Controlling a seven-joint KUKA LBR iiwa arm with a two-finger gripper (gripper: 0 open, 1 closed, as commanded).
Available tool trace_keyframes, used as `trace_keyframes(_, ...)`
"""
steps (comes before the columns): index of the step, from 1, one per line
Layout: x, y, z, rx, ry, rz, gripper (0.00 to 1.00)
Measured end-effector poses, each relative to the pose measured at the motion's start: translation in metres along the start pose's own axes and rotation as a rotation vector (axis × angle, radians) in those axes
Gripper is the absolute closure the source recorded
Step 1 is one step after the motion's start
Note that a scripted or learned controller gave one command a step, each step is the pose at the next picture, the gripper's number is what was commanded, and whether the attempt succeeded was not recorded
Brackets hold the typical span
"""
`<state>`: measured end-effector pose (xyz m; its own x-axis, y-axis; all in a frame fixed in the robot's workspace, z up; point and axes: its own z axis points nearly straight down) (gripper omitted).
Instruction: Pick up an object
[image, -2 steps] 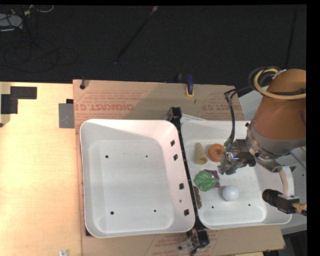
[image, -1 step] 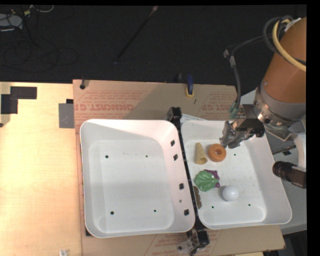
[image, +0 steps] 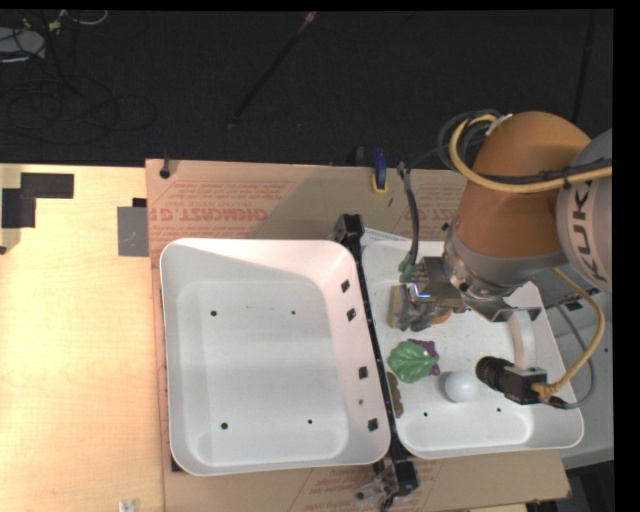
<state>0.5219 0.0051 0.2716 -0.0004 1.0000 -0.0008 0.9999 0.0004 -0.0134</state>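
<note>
My gripper (image: 413, 306) hangs low over the upper left part of the right bin (image: 500, 438), under the orange wrist band. Just below it lies a green leafy object (image: 410, 362) with a purple piece (image: 429, 349) at its upper right edge. A small white ball (image: 461, 386) rests to the right of the green object. A small brownish thing (image: 441, 319) peeks out beside the gripper, partly hidden by it. The gripper stands a short way above the green object and is not touching it.
The left bin (image: 260, 370) sits beside the right one, with a black divider (image: 365, 330) along their shared edge. A small dark scrap (image: 396, 402) lies by the right bin's left wall. The arm covers the right bin's upper right part.
</note>
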Motion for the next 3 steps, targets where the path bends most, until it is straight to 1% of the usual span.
trace_keyframes(1,0.069,-0.006,-0.038,-0.012,0.002,-0.005,1.0)
trace_keyframes(2,0.077,-0.005,-0.084,-0.013,0.001,-0.001,1.0)
trace_keyframes(3,0.128,-0.021,-0.063,-0.007,0.0,-0.004,1.0)
